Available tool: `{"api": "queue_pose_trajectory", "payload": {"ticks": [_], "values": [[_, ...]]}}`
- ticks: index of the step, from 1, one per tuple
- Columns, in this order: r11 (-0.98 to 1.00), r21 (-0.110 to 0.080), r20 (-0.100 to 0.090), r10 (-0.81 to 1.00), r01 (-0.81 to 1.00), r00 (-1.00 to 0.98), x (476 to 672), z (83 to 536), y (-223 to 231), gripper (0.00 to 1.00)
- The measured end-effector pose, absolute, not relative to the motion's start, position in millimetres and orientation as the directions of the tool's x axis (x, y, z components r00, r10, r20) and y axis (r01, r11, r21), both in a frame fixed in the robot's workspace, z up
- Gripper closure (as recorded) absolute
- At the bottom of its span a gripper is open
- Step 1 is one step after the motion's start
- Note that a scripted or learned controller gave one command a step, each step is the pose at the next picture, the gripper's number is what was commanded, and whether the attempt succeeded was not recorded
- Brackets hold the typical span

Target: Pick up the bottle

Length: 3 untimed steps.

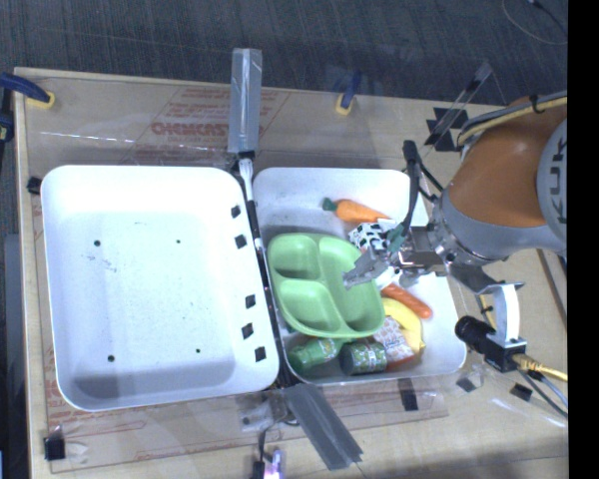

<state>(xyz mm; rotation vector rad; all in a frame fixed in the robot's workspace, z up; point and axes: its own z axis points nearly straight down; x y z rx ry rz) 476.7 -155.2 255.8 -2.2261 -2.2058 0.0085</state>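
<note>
The bottle point(362, 357), lying sideways at the right bin's point(309, 183) near wall, looks light, rigid and perhaps slippery, best pinched mid-body; the gripper point(367, 267) fingers' state I cannot tell.

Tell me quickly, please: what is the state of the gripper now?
Gripper: over the green divided tray, holding nothing visible; open or closed cannot be told.

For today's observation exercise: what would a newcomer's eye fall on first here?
The bright green divided tray crowding the right bin draws the eye first. The arm's hand hangs over the tray's right side. Along the bin's near edge a green bottle lies on its side.
</note>
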Motion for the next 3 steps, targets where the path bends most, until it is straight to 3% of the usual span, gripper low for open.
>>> {"api": "queue_pose_trajectory", "payload": {"ticks": [1, 2, 3], "values": [[0.011, -0.007, 0.000, 1.000, 1.000, -0.011, 532.6, 138.1, -148.4, 0.00], [-0.031, 0.017, -0.005, 1.000, 0.999, 0.031, 548.8, 98.2, -150.1, 0.00], [-0.025, 0.022, -0.004, 1.000, 0.999, 0.025, 551.8, 110.4, -148.9, 1.00]]}}
